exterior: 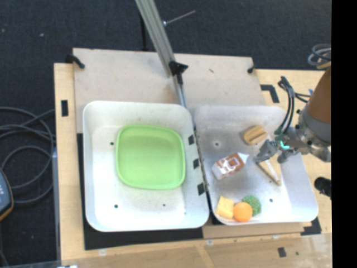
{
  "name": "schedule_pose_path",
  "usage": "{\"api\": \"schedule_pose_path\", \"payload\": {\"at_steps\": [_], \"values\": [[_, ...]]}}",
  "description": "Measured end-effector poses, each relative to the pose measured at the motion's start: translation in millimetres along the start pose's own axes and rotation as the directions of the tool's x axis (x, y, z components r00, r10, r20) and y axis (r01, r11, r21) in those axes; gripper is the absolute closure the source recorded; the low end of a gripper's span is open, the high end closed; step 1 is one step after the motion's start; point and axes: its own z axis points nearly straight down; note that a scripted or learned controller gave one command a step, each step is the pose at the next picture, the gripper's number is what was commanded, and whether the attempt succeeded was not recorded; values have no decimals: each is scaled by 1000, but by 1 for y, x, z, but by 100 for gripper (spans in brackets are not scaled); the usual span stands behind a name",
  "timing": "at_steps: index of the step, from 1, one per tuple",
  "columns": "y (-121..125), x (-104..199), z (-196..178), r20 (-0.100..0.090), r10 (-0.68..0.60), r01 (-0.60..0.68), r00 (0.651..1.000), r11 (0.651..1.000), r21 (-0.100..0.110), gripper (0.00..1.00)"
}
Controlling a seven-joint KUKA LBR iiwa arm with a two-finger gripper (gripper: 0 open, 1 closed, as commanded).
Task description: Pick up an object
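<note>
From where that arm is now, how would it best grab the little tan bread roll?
Probably from straight above, fingers closing across the short width of the tan roll. It lies flat and apart from the packet, with bare bin floor on both long sides. The gripper sits just below it.

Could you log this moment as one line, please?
gripper over right bin | holds nothing seen | nearest: wedge | plate in left bin

A plate (150,156) lies in the left bin (100,121). The right bin (295,197) holds a roll (254,134) at the back, a packet (229,164) mid-bin, and a ball (242,212) in front.
</note>
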Motion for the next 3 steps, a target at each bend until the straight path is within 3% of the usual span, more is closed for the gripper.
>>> {"api": "schedule_pose_path", "payload": {"at_steps": [1,3], "values": [[0,0,0,0,0,0,1000,1000,0,0],[-3,3,105,-1,0,0,1000,1000,5,0]]}}
